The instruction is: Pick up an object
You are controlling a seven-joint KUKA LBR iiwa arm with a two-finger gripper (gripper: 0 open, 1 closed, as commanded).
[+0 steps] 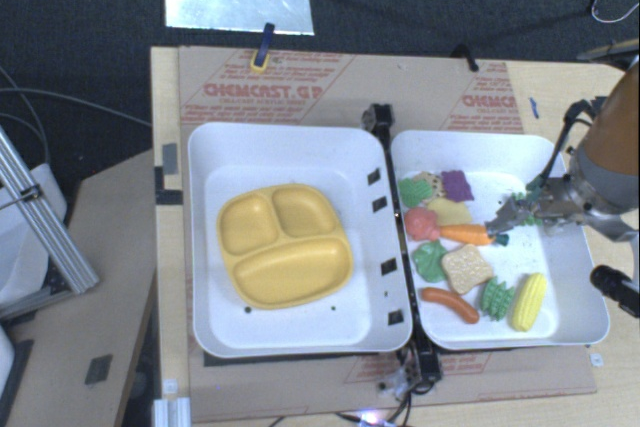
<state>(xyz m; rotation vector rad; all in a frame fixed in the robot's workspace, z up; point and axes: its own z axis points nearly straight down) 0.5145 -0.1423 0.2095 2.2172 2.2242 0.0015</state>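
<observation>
My fingers hang low in the right-hand shallow white plastic bin, right of centre in the frame, their dark tips just at the right end of the small orange toy carrot. Whether they are apart or together I cannot tell; the tips read as one dark cluster from this angle, and nothing shows between them, so I claim no hold.

The carrot lies almost level, pointing left to right, in the middle of the toy food heap. Above it sit a yellow piece and a purple one; a red tomato-like piece touches its left end; below it lie a tan slice of toy bread and a green leafy piece. Lower still are a red-orange sausage, a green toy and a yellow corn cob.

I judge the carrot to be light, hollow, stiff plastic, smooth and tapered, so it may squirt out along its length if pinched near the thin end. I would close across its thicker middle, at right angles to its axis, and watch the crowding neighbours.

The left bin holds a yellow compartment tray; both bins rest on the cardboard-covered surface.
</observation>
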